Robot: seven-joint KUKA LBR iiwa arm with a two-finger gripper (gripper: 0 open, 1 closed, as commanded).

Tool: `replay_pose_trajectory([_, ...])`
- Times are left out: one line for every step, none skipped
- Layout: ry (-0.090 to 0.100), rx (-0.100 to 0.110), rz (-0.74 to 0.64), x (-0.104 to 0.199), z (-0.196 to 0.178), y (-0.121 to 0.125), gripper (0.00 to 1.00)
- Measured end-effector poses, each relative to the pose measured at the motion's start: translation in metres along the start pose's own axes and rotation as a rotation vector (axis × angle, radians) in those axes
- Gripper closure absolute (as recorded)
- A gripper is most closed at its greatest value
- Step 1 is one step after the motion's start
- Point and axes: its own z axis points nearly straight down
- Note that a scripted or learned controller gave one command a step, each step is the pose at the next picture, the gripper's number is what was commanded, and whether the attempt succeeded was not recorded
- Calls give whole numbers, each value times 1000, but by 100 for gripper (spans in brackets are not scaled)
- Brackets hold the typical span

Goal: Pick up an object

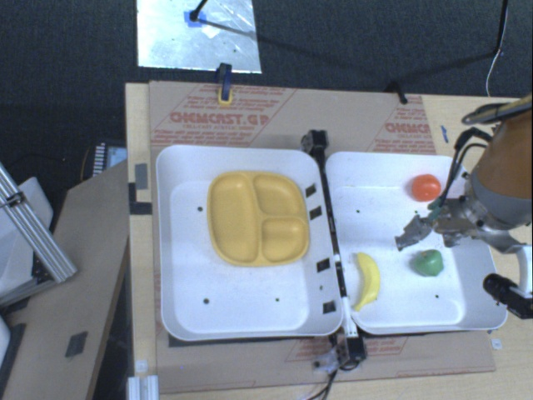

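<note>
On the bench [275, 111] the left bin [179, 248] held a yellow divided plate [256, 217]. In the right bin [391, 311] a banana [367, 280] lay by the divider, an orange ball [425, 187] sat at the back, and the hand [414, 234] hung just left of a green fruit [429, 262]; its grip couldn't be made out

Even overhead light, soft low-resolution frame, glare on the metal sheet [198, 23]
</note>
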Motion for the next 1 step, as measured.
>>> replay_pose_trajectory([-2,-12,-3,0,-5,3,0])
